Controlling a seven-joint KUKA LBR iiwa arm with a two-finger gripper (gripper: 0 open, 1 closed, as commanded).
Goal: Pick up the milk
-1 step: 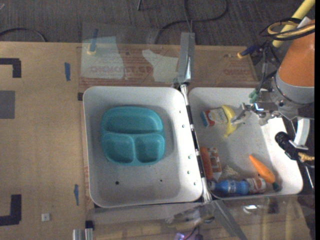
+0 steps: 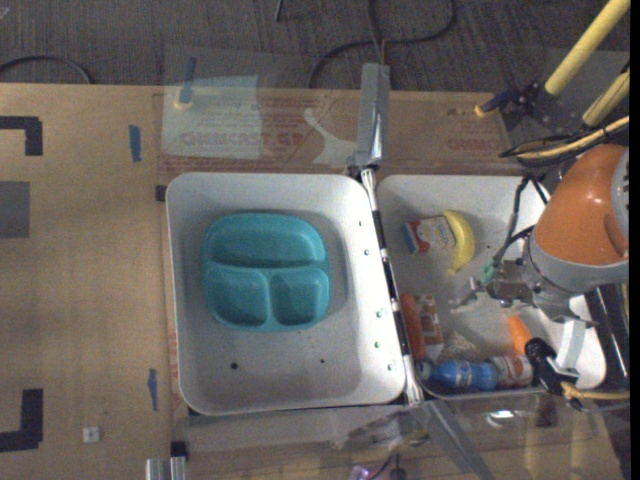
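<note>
The milk (image 2: 430, 234) is a small white carton with red and blue print. It lies in the upper part of the right bin (image 2: 500, 190), touching a yellow banana (image 2: 461, 240) on its right. My gripper (image 2: 493, 290) hangs over the middle of the right bin, below and to the right of the milk and apart from it. Nothing shows in its grasp. The grey arm with its orange band (image 2: 585, 218) covers the bin's right side.
An orange-red box (image 2: 424, 324) lies along the right bin's left wall. A blue bottle (image 2: 466, 375) lies at the front and an orange carrot (image 2: 517, 334) sits by the gripper. The left bin (image 2: 190, 268) holds a teal divided tray (image 2: 266, 270).
</note>
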